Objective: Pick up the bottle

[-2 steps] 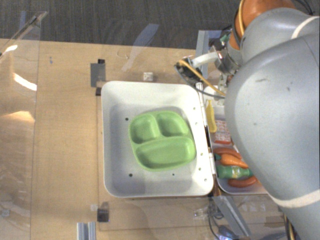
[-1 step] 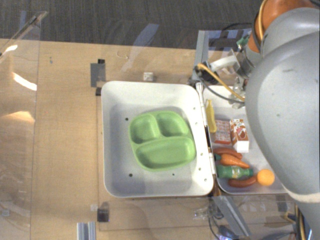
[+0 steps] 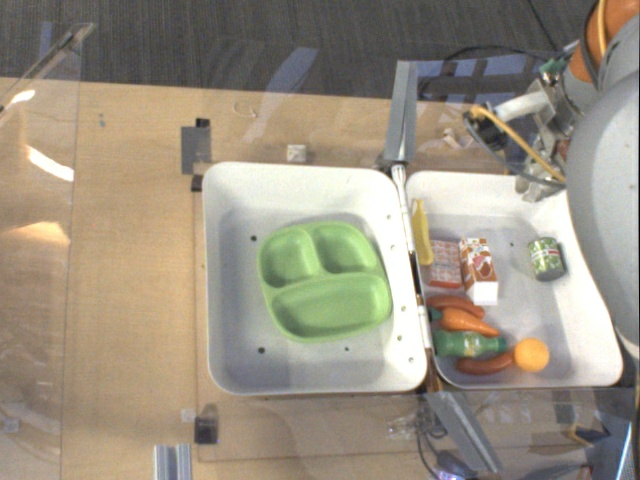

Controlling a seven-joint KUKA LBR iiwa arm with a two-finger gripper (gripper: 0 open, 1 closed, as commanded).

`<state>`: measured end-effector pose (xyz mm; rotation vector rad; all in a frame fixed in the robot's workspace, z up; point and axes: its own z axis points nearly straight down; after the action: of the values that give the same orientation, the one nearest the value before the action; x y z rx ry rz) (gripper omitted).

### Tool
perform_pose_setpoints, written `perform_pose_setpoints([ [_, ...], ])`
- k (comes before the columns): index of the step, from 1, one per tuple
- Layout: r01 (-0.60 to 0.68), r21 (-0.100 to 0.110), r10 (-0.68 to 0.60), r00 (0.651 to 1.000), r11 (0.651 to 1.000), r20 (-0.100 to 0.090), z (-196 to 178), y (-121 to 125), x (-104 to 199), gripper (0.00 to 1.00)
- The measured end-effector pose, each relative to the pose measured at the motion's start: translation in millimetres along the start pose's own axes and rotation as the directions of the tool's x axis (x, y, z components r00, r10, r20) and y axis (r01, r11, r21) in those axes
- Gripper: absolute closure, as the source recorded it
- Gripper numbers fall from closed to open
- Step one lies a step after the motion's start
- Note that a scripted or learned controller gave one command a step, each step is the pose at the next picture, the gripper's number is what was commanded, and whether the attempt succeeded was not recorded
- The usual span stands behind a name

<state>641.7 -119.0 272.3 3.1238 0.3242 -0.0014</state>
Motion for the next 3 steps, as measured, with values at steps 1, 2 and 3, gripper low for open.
perform_pose_setpoints([
  [1,0.058,0.000,-0.058,0.998,0.998,0.000,-4.1,66.7,1.6,1.00],
  [2,0.002,0.002,-0.002,1.000,1.000,0.001,56.1,86.8,1.3,1.00],
  [3,0.002,0.001,-0.002,1.000,1.000,-0.001,56.2,74.5,2.0,1.00],
])
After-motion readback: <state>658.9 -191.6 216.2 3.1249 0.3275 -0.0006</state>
